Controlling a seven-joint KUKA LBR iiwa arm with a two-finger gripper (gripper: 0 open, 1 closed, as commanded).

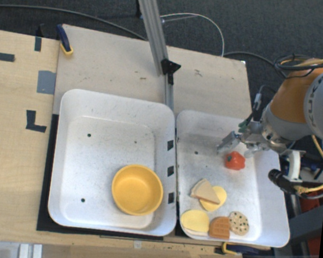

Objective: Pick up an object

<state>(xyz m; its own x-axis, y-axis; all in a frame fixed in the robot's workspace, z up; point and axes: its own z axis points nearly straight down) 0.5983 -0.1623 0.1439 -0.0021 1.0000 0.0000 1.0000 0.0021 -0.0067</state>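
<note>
We see two shallow white bins side by side on the tabletop (117, 61). The left bin (72, 144) holds a yellow bowl (137, 189), upright near its front right corner. In the right bin (208, 131) a small red tomato (235, 160) lies toward the right wall, and the arm (305, 102) reaches in from the right so that its gripper (240, 142) hangs just behind and above the tomato; we cannot tell whether the two touch, nor whether the gripper is spread or pressed together. Nearer the front of the same bin lie a tan wedge (203, 191) resting on a yellow heart-shaped piece (216, 199), a pale yellow disc (195, 221), a brown block (219, 227) touching the disc, and a speckled cookie (239, 222) just beside the block. A grey pole (154, 25) slants down behind the bins.
</note>
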